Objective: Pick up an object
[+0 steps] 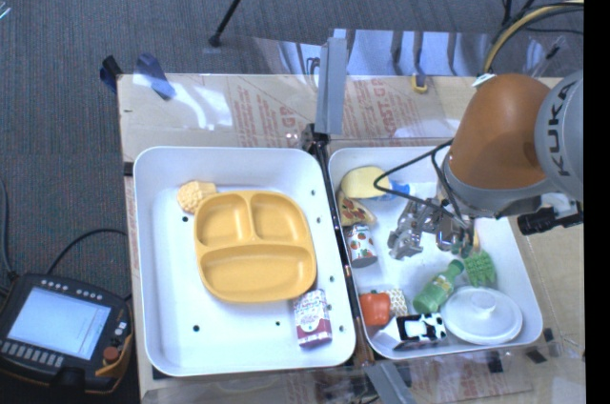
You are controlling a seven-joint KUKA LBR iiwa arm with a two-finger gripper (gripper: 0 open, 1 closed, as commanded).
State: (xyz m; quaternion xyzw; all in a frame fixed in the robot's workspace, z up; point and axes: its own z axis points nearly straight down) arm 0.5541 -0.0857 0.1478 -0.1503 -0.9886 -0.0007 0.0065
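Note:
My gripper hangs over the middle of the right bin, under the arm's orange band. Around it lie several small items. A red can and a pizza slice are to its left. A yellow rounded piece lies at the back left. A green bottle lies just in front of the gripper, with a green ridged piece to its right. Nothing shows between the gripper's tips.
Along the right bin's front are a white round dish, a black-and-white piece and an orange-red piece. The left bin holds a yellow divided plate, a waffle-like piece and a small red carton.

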